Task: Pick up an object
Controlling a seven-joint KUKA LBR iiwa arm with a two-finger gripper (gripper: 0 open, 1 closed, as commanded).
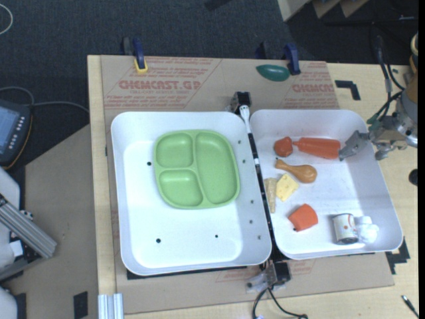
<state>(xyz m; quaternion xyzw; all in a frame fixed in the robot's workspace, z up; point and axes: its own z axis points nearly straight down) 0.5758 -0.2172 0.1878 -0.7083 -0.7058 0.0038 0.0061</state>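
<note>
The right bin [378, 178] holds several toy foods. An orange carrot [319, 147] lies next to a red round piece [283, 146]. Below them are a tan drumstick [299, 171], a yellow cheese piece [287, 187] and a beige wedge [271, 193]. An orange-red chunk [303, 217], a small metal can [343, 228] and a white object [366, 230] lie near the front. My gripper [365, 150] hangs over the bin's right side, just right of the carrot's tip. It is open, with nothing between its fingers.
A green divided plate [196, 169] lies in the left bin [133, 231]. The bins meet at a raised wall [255, 171]. A teal object [271, 72] and blue clamps [290, 58] sit on the board behind the bins.
</note>
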